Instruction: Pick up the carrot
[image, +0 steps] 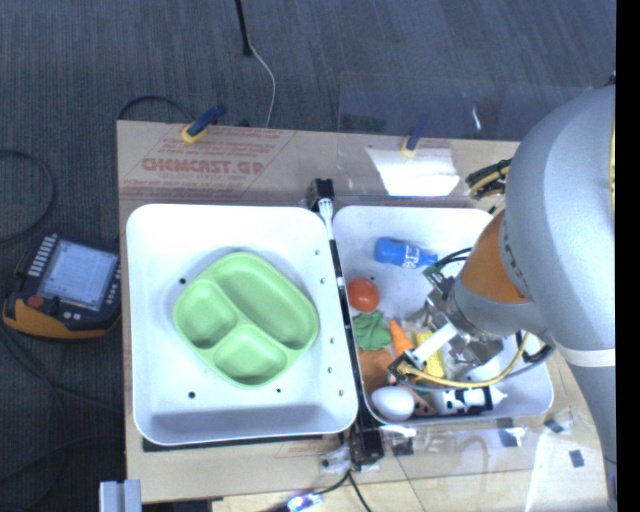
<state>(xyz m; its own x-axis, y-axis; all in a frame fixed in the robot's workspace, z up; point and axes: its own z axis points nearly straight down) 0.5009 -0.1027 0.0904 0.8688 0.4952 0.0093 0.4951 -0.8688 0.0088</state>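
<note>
The carrot (400, 336) is a small orange piece lying in the right bin (450, 225), near its middle left, next to a green leafy toy (368, 328). My gripper (428, 352) is low in that bin, just right of the carrot and partly over it. The grey arm with its orange band (490, 265) hides the bin's right side. Wrist cables and a yellow piece (436, 345) clutter the gripper's tip, and I cannot make out whether anything is held.
Also in the right bin: a blue bottle (405, 253) at the back, a red tomato (363, 294) by the left wall, a white egg (393, 403) at the front. A green divided plate (247, 315) lies in the left bin (150, 240).
</note>
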